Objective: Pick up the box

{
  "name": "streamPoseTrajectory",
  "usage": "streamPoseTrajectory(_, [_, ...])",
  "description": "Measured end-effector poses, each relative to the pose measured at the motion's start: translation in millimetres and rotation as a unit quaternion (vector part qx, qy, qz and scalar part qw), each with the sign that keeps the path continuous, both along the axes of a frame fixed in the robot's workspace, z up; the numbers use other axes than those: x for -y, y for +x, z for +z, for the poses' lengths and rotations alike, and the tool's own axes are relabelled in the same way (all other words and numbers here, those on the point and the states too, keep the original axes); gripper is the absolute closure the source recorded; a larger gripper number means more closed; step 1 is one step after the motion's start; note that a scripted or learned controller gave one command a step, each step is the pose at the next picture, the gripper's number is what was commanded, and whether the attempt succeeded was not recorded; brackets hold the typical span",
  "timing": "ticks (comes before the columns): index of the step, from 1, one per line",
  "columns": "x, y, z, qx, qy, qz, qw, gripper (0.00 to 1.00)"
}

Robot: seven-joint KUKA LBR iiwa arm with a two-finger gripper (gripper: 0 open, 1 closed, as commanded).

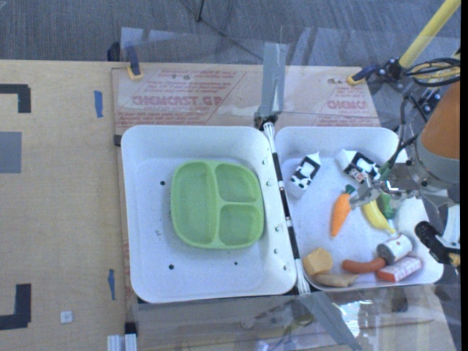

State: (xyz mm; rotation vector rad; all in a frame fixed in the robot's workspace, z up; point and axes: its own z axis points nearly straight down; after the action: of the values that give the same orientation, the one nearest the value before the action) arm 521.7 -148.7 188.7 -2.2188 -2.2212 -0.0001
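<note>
The right bin (pixel 322 143) holds three box-like things. A black-and-white box (pixel 358 167) lies at its far right. A cow-patterned carton (pixel 303 175) stands near its left wall. A red-and-white box (pixel 401 270) lies at the near right corner. My gripper (pixel 371 194) hangs low over the bin, just in front of the black-and-white box, between the orange carrot (pixel 340 213) and the yellow banana (pixel 377 216). Nothing visibly sits in its grasp.
Near the front of the right bin lie a red sausage (pixel 363 265), a small can (pixel 395 248), an orange wedge (pixel 318 260) and a tan pastry (pixel 336 279). The left bin (pixel 146 218) carries a green divided plate (pixel 217 204). Cables and a yellow pole (pixel 431 28) stand at the back right.
</note>
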Motion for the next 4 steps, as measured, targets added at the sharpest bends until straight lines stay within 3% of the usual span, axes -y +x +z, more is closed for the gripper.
streamPoseTrajectory(1, [38.1,9.9,177.4,0.001,-0.0016,-0.273,0.9621,0.00])
streamPoseTrajectory(2, [37.1,11.3,187.9,0.002,-0.0025,-0.271,0.9626,1.00])
streamPoseTrajectory(3, [36.3,12.6,198.0,0.003,-0.0036,-0.269,0.9631,1.00])
streamPoseTrajectory(4, [-20.2,-42.2,122.4,-0.003,-0.0009,-0.461,0.8872,1.00])
